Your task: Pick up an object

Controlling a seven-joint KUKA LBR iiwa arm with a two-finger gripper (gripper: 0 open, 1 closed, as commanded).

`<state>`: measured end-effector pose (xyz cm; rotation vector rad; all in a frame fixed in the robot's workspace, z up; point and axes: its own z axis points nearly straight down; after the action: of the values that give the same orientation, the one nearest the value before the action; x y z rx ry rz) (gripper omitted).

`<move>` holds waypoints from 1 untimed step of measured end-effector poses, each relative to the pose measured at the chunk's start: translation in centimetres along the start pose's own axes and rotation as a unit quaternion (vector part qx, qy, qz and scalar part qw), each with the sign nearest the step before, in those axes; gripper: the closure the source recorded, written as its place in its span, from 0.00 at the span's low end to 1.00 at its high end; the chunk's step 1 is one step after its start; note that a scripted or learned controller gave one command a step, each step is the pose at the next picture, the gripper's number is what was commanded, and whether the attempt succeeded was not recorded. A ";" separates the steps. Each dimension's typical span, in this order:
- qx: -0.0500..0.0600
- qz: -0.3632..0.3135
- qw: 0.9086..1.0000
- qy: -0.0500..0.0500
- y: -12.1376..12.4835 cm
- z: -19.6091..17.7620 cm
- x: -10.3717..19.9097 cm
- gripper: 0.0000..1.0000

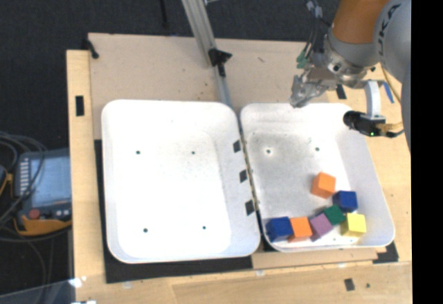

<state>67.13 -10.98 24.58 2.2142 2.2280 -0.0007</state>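
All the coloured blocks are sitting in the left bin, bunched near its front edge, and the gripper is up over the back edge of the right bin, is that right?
Not quite: the camera view shows the coloured blocks in the right bin, bunched near its front edge. The gripper is over that bin's back edge, as you said.

right bin [360, 157]: blocks [320, 216] are lying clustered in near corner | left bin [111, 157]: sitting beside it
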 end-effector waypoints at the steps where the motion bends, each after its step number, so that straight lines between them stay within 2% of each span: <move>1: 0.000 0.000 1.000 0.001 0.0 -0.7 4.5 1.00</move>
<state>67.12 -6.44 25.26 2.2145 2.2288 0.0009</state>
